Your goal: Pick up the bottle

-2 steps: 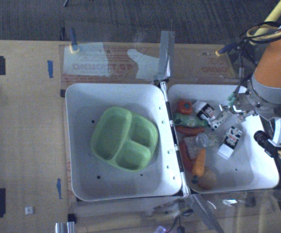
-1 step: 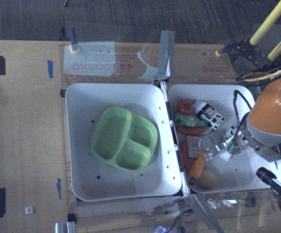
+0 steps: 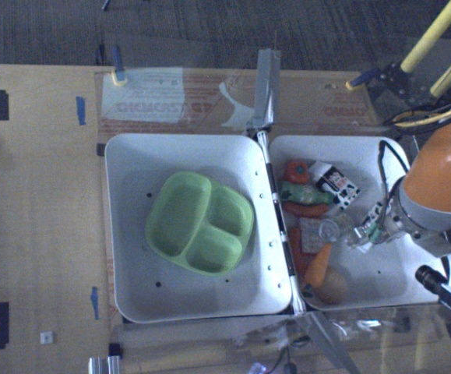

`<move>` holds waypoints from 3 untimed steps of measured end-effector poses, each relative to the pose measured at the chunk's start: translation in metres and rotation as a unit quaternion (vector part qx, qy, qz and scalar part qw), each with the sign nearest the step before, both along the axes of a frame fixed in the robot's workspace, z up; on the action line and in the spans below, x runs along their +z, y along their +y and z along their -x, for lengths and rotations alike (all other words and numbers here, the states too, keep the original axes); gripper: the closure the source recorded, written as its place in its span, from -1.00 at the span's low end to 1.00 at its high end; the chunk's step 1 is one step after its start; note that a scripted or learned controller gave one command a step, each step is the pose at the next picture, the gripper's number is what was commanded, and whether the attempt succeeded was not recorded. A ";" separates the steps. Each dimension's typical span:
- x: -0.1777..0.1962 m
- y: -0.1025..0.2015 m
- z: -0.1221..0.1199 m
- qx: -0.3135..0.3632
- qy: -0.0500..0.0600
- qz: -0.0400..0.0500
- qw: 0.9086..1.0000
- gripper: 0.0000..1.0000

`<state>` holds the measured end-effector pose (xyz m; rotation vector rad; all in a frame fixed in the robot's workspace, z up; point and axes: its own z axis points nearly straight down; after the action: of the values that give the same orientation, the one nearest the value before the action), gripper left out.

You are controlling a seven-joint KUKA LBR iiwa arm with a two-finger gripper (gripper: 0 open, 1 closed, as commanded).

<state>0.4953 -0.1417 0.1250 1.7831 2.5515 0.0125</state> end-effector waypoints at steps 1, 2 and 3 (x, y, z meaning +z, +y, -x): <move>0.010 0.000 -0.001 -0.001 -0.002 0.000 1.000 1.00; 0.033 -0.021 0.002 0.121 0.012 -0.002 0.993 1.00; 0.090 0.007 -0.008 0.075 0.013 -0.003 0.997 1.00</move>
<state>0.5029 -0.1350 0.2145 1.5995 2.6994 0.0015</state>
